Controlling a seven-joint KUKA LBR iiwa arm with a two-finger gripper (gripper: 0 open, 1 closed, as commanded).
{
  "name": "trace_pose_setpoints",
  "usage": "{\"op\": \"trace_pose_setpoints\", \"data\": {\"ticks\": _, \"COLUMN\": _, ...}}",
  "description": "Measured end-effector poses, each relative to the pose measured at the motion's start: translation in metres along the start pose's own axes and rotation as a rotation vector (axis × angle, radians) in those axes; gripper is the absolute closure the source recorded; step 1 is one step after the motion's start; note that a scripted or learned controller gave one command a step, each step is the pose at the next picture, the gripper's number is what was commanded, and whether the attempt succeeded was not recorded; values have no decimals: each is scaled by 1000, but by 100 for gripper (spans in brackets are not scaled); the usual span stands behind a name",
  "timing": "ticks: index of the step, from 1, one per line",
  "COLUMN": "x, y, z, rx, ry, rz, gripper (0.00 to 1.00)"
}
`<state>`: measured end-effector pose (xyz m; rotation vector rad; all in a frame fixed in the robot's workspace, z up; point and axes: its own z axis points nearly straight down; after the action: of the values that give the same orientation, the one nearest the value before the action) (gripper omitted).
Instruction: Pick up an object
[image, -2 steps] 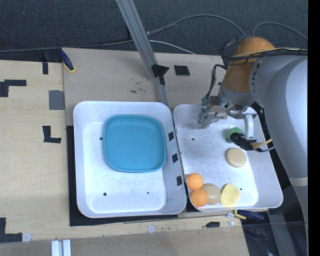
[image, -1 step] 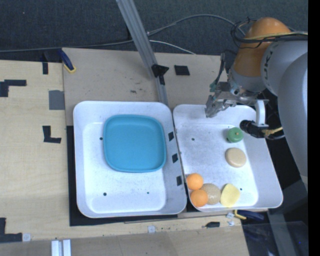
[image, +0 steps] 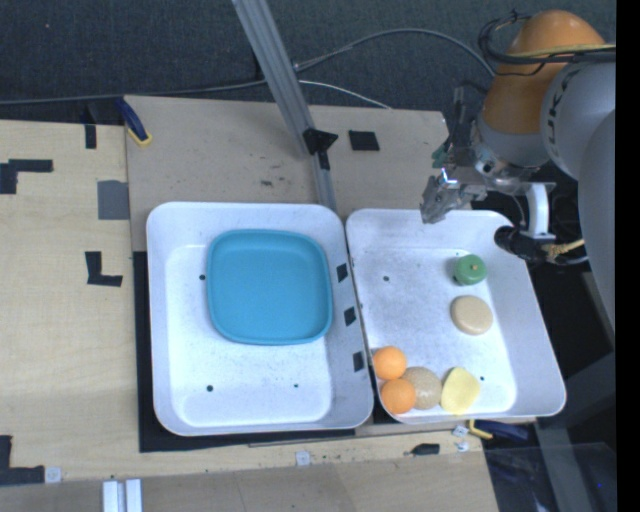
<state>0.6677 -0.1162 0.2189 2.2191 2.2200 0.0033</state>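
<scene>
Bench (image: 60, 300) of pale wood bearing two shallow white plastic bins side by side. The left bin (image: 180, 330) holds a square turquoise plate (image: 268, 286) with rounded corners, lying flat. The right bin (image: 410, 290) holds a beige round piece (image: 471, 315) mid-right, a pale yellow piece (image: 460, 390) and a tan piece (image: 424, 386) at the near edge, two orange balls (image: 390, 362) touching at the near-left corner, and a small green round piece (image: 468, 269). The grey arm's gripper (image: 436, 205) hangs above the right bin's far rim, apart from every object; whether its jaws are open or closed cannot be told.
</scene>
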Motion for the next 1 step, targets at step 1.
{"op": "trace_pose_setpoints", "data": {"ticks": 1, "x": 0, "y": -2, "z": -63, "rx": -2, "ry": 0, "rz": 0, "gripper": 100}}
